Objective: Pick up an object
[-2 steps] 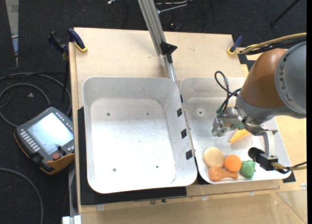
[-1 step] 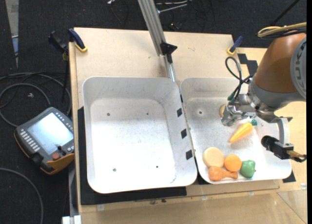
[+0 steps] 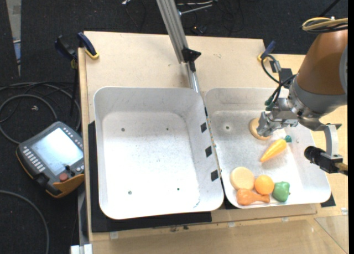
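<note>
The arm leans over the right bin, gripper low on a tan disc, likely its target; its grip I cannot tell. Carrot lies just beside, crowding it. Yellow round, orange, green pepper cluster at the bin's near edge.

We see open floor across the left bin. In the right bin, the near-right corner is crowded by an orange, pepper and carrot; its far-left floor lies open.
</note>
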Controlling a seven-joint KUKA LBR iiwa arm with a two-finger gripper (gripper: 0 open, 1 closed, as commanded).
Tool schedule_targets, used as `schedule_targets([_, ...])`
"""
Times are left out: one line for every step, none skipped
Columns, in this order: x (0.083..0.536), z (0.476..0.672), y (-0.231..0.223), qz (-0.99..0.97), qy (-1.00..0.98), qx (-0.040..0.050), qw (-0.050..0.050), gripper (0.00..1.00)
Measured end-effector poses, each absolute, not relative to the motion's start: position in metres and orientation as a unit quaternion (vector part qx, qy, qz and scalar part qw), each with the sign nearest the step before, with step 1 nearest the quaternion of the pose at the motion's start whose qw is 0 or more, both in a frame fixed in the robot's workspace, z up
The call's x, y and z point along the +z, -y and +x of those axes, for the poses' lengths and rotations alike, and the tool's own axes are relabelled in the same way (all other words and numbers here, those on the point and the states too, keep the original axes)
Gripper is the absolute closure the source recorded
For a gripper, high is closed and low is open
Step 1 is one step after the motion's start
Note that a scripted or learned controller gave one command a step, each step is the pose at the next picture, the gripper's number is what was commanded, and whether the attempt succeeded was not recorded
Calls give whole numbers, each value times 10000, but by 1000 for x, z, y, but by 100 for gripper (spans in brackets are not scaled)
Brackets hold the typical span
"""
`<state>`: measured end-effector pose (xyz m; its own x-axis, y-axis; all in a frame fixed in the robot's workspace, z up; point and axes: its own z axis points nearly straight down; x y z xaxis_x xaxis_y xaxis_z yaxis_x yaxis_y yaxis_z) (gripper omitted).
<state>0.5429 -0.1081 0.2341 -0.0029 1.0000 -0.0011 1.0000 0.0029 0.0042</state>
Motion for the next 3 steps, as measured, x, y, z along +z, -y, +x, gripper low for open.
schedule_targets([226,545,57,7043,-7099,5,-7,100])
schedule_targets([224,560,-4,7040,-7102,11,-5,100])
schedule_targets([235,574,-61,7042,-7100,13,-5,100])
